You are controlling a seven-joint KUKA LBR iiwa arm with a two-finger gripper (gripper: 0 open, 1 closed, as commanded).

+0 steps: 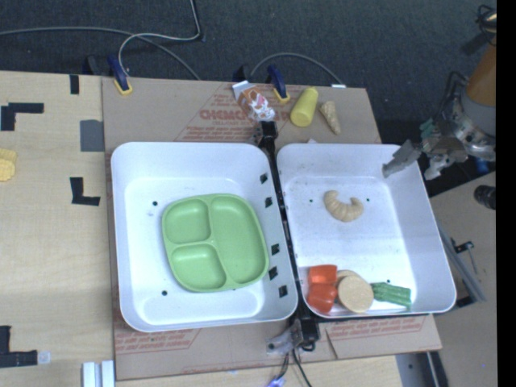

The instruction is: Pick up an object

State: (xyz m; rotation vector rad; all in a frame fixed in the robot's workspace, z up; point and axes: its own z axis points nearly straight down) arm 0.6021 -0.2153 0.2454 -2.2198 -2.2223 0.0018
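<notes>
The right bin [403,240] holds a tan croissant [345,206] near its middle. At its front edge lie a red-orange piece [322,287], a round beige disc [355,293] and a green piece [392,294], all bunched together. My gripper [419,164] hovers over the bin's far right rim, well apart from the croissant. It stands open with nothing between its fingers [399,160]. The arm's orange band [492,79] shows at the right edge.
The left bin [137,184] holds a green divided plate [214,242]. Behind the bins on the cardboard lie a small printed packet [254,101], a yellow cylinder [304,107] and a tan cone [330,117]. Cables run across the dark floor at the back.
</notes>
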